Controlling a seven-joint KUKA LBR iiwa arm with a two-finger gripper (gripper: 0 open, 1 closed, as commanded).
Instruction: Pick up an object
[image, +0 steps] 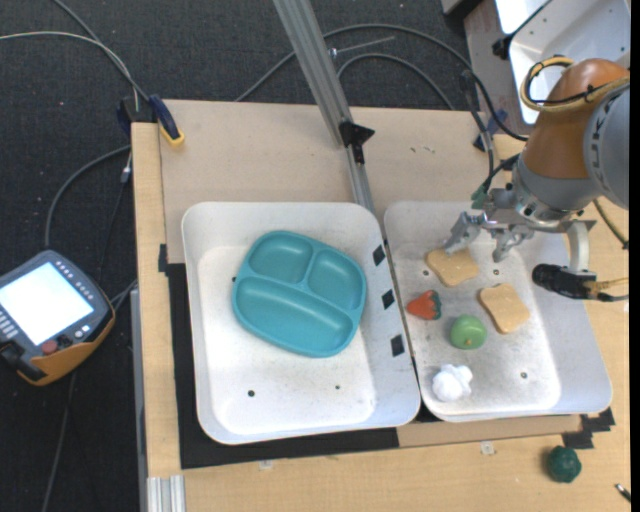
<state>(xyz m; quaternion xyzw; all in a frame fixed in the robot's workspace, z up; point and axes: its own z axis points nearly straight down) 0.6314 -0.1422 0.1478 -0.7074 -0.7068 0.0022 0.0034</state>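
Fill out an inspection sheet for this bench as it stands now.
Surface: wooden bench bearing two shallow white bins, left bin and right bin, side by side.
Job's things: in the right bin, two tan bread-like pieces, a red strawberry-like toy, a green round toy, a small white object.
Clutter: teal divided plate in the left bin; dark green ball on the bench outside the bins.
Gripper: gripper open, above the right bin's far end, beside the upper bread piece, nothing between its fingers.
Cables: black cables on the floor; yellow cable at the arm.
Surroundings: dark carpet, handheld pendant at left, metal pole.
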